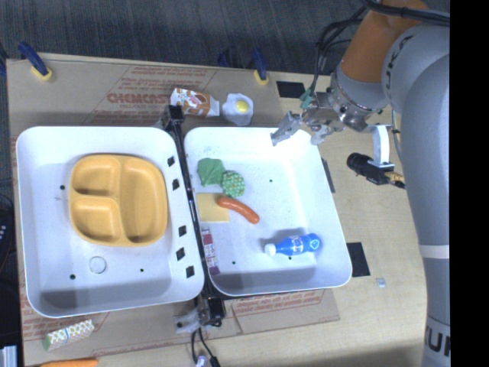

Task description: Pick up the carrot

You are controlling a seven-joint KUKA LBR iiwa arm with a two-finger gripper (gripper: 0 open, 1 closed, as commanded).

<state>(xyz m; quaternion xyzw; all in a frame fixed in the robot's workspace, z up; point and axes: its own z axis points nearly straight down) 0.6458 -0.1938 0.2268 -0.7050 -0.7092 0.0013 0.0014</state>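
An orange carrot lies slantwise in the right bin, left of its middle, one end resting by a yellow cheese slice. My gripper hovers over the bin's far right corner, well up and to the right of the carrot. Its fingers stand apart with nothing between them.
Green broccoli sits just behind the carrot. A blue bottle lies near the right bin's front. The left bin holds a yellow divided plate. A small carton and a fried egg toy rest on the cardboard behind the bins.
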